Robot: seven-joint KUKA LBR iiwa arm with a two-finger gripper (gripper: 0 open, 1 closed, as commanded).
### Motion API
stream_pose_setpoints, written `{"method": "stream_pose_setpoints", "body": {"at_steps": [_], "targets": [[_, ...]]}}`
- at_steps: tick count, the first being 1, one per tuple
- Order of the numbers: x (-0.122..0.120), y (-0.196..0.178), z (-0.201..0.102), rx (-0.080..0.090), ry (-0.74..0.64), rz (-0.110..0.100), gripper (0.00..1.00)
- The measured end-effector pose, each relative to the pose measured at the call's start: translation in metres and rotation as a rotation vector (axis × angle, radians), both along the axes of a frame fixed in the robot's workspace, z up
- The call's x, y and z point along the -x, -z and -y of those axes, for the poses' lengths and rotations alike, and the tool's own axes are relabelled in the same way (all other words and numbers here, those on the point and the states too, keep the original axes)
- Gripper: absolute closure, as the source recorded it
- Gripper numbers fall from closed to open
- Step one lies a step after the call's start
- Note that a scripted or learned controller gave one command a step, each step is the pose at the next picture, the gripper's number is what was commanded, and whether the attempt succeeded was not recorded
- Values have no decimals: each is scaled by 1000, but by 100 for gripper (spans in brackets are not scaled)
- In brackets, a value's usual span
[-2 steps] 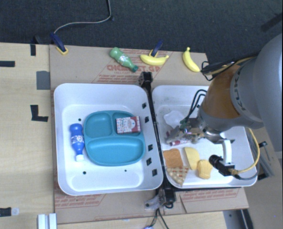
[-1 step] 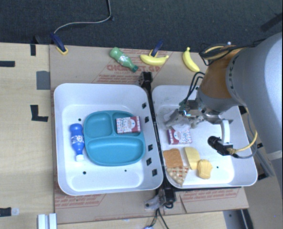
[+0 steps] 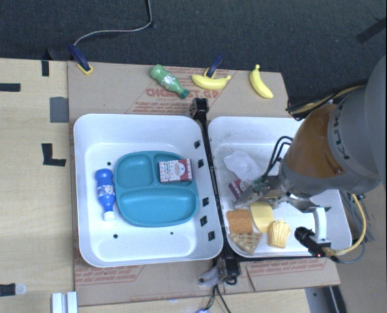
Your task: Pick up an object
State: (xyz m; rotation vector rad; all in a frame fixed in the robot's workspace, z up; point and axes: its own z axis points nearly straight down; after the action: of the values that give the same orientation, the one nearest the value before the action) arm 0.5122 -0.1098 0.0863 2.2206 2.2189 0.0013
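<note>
My gripper [image 3: 254, 188] is low inside the right bin [image 3: 342, 235], near the bin's middle left, under the grey arm with its orange band [image 3: 314, 150]. Just left of the gripper lies a small dark purple item [image 3: 235, 188], touching or nearly touching it. A crumpled clear plastic piece [image 3: 240, 163] lies above it. In front of the gripper sit a pale yellow cheese block [image 3: 262, 215], a brown bread slice [image 3: 239, 222], a waffle [image 3: 247, 242] and a ridged yellow piece [image 3: 279, 233]. The arm hides the bin's right part.
The left bin [image 3: 89, 135] holds a teal divided plate [image 3: 156, 197], a red-and-white carton [image 3: 174, 171] on the plate, and a blue bottle [image 3: 105, 192]. Behind the bins on cardboard lie a green bottle [image 3: 169, 81] and two bananas [image 3: 210, 81] [image 3: 261, 83].
</note>
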Motion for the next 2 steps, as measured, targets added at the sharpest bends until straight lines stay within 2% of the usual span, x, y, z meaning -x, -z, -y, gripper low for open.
{"method": "stream_pose_setpoints", "body": {"at_steps": [1, 2], "targets": [[-1, -10, 1, 3, 1, 3, 100], [-1, -10, 1, 3, 1, 3, 0]]}}
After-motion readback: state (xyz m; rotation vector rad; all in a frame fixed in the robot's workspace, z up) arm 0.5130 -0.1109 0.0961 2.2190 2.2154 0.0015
